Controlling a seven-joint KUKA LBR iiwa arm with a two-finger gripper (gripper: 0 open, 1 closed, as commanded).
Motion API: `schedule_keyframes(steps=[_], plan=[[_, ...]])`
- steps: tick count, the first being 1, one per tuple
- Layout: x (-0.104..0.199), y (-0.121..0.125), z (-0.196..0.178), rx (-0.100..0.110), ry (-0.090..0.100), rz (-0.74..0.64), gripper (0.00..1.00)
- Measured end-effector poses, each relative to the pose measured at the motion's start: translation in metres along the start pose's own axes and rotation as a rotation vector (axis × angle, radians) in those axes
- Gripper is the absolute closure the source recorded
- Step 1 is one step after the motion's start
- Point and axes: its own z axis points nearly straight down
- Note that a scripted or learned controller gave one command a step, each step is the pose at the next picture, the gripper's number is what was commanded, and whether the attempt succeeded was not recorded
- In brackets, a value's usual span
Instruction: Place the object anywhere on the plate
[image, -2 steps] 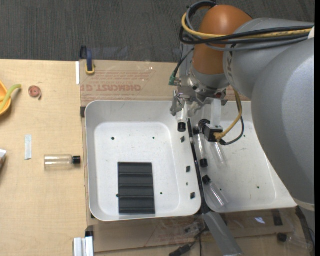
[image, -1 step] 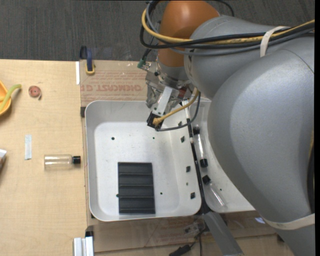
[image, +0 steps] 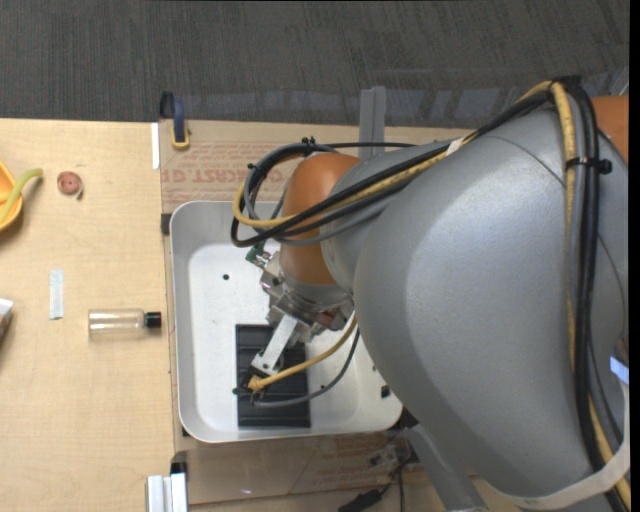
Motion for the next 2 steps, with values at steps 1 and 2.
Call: schedule_keyframes(steps=[1,2], plan=[[0.003,-0.071,0.008,-0.001,0.005,0.002,1.0],[0.001,-0.07,-0.088,-0.002,0.002,0.163,1.0]])
